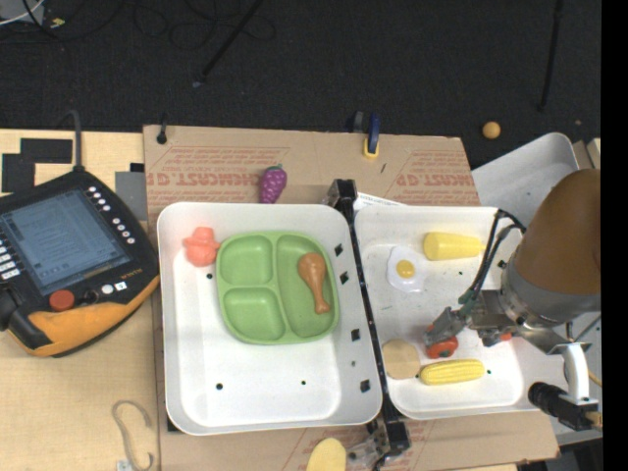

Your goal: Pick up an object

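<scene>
My gripper [446,330] reaches down into the right bin [505,392] from the right, low over its front half. A small red object [444,345] lies right at its tip; the view does not show whether it is held. Just in front lies a yellow corn cob [451,371], with a tan round piece [400,358] to its left. Farther back are a fried egg [404,268] and a yellow block-like toy [451,245].
The left bin [255,391] holds a green divided plate [247,317] with a brown drumstick [315,281] and a pink toy [200,246]. Purple grapes [272,183] lie on the cardboard behind the bins. A yellow lemon [327,453] sits in front. A teach pendant [69,253] lies at left.
</scene>
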